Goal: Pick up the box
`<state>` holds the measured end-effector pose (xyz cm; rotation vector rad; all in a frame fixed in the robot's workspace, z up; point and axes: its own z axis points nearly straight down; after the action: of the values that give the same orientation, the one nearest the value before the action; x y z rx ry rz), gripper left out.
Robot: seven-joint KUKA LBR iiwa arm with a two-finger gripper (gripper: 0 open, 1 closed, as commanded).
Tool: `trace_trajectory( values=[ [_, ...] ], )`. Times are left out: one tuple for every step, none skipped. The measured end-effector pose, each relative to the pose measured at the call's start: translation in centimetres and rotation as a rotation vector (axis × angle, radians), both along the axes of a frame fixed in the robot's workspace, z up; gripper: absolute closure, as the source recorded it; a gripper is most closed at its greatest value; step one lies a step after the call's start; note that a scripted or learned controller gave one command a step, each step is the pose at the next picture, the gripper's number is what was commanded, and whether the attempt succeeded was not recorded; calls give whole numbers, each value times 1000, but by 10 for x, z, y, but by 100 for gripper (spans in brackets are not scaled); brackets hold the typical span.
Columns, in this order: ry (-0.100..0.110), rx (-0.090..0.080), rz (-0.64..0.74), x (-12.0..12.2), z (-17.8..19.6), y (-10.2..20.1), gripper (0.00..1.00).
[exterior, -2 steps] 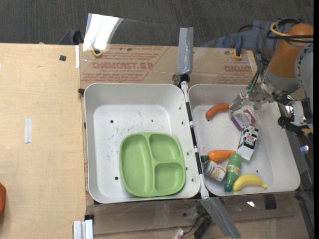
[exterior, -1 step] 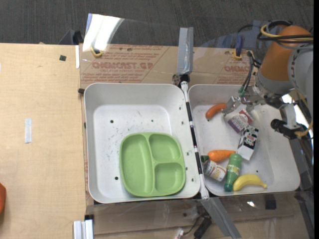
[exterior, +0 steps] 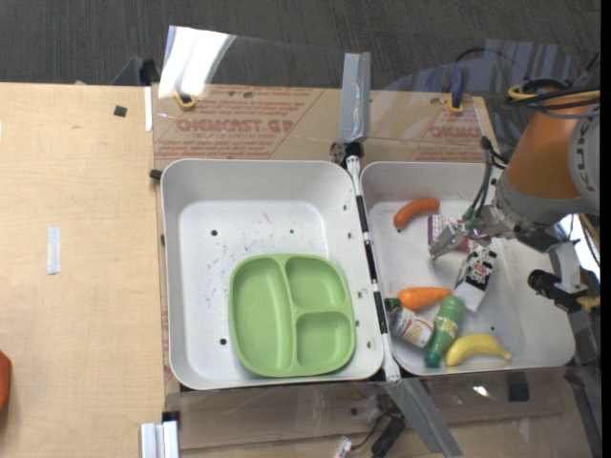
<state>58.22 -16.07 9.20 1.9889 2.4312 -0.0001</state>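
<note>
Box (exterior: 476, 273): small, white with dark print, tilted, in the right bin (exterior: 535, 351), mid-area. Gripper (exterior: 456, 239): just above-left of the box, fingers spread, nothing between them; whether it touches the box cannot be told. Carrot (exterior: 423, 297), bottle (exterior: 445, 322), banana (exterior: 477, 349): clustered below the box. Second carrot (exterior: 416, 211): upper left of that bin. Left bin (exterior: 181, 256): holds a green tray (exterior: 291, 315).

Count: two white bins (exterior: 181, 256); one green tray (exterior: 291, 315); two carrots (exterior: 416, 210); one banana (exterior: 477, 349); one green bottle (exterior: 445, 328); one box (exterior: 475, 271).
</note>
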Motion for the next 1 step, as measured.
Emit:
trace_trajectory(
  values=[
    [0, -1, 41, 55, -1, 11, 0]
  ],
)
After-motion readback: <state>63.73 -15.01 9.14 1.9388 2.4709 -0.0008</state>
